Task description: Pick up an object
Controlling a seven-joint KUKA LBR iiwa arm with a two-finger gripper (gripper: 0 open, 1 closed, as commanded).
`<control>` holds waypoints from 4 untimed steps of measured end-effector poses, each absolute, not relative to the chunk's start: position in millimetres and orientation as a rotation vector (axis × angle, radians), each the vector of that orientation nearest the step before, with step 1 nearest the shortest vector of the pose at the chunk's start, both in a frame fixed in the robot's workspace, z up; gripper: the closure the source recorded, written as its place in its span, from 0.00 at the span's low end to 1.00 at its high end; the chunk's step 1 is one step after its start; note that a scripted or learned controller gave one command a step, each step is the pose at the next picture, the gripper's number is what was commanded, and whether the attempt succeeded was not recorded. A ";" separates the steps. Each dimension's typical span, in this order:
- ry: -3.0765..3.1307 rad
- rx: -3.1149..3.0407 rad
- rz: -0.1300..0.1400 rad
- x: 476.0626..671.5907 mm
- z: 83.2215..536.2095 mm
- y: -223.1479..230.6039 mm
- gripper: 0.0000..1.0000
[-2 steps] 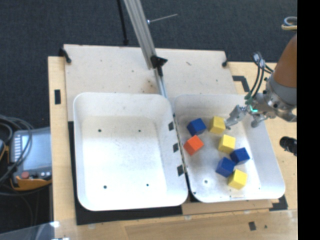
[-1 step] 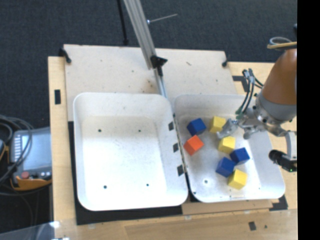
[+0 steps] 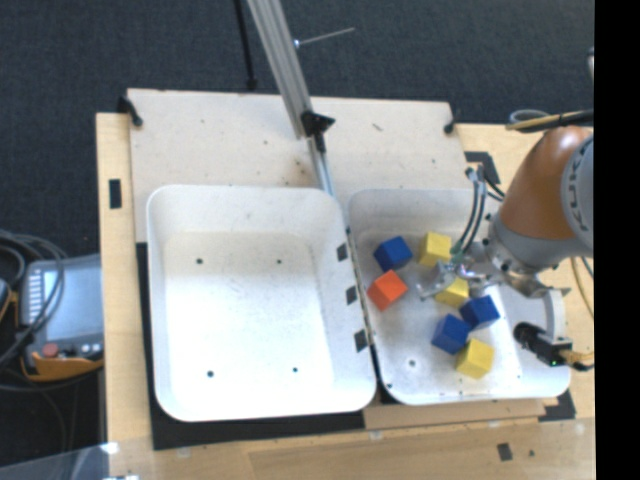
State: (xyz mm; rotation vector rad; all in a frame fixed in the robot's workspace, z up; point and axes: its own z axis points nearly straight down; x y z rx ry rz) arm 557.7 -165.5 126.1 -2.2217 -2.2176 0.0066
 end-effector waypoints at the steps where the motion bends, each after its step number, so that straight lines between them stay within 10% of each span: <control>1: -2.221 -2.231 0.002 558.9 98.3 -168.5 0.00; 2: -2.215 -2.243 -0.007 560.6 110.8 -169.1 1.00; 4: -2.229 -2.223 -0.005 567.1 228.7 -174.9 1.00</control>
